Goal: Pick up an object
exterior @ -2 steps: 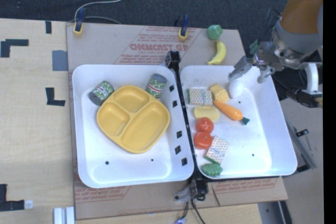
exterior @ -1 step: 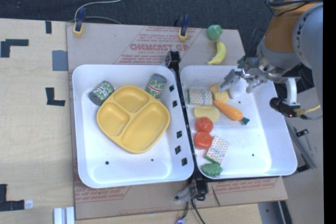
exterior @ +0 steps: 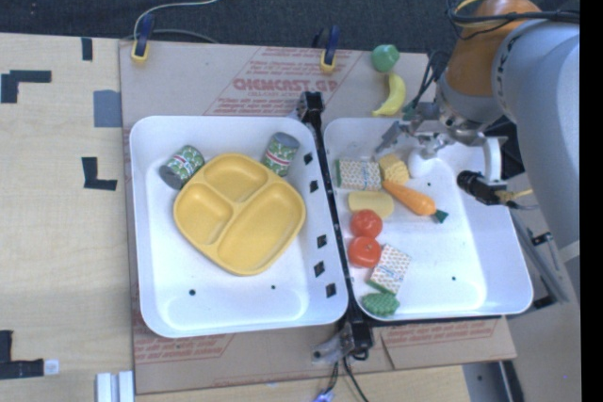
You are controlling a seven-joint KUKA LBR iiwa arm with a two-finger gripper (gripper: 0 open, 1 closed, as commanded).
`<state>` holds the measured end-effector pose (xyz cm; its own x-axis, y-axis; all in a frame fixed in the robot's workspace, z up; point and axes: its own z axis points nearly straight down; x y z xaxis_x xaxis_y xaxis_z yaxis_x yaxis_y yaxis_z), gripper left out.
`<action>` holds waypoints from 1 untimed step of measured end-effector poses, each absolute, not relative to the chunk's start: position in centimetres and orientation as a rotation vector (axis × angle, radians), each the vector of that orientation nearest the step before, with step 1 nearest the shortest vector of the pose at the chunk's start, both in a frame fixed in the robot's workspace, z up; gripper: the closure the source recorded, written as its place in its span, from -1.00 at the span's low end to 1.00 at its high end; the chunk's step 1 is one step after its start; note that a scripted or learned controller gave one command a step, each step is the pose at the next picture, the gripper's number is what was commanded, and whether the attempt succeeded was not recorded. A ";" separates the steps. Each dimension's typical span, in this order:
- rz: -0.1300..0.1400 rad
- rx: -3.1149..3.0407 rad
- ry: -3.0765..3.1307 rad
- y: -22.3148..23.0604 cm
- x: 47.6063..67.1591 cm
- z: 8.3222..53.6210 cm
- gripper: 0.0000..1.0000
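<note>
- The pincer hangs over the far edge of the right bin, just above the corn piece; you cannot tell from this slanted look whether it is open or closed, and nothing shows between it.
- Nearest candidate: the small yellow corn piece, just beside the carrot's blunt end. It looks like hard, light toy plastic, probably a bit slick. Take it across its short width.
- The carrot lies slanting toward the bin's middle, green tip at its lower right. Likely stiff and light; grip mid-body across the narrow axis, not at the tapered tip, where it may squirt out.
- The patterned packet sits left of the corn, touching or nearly so. Flat, so it offers little to grip.
- The pale yellow piece lies under the packet; rounded, may roll.
- Two red tomatoes sit in a column near the divider; smooth and round, expect slip.
- A second packet and a green piece lie at the near end.
- Crowding by the corn is your risk: neighbours may get nudged.
- The left bin holds a yellow divided plate and two small cans, well apart from the pincer.
- A banana and a green ball rest on the cardboard beyond the bins.
</note>
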<state>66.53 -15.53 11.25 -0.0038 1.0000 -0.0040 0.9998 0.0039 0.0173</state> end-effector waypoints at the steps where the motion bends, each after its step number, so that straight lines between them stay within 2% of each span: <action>1: 0.019 2.203 2.212 -15.0 66.6 11.0 -1.00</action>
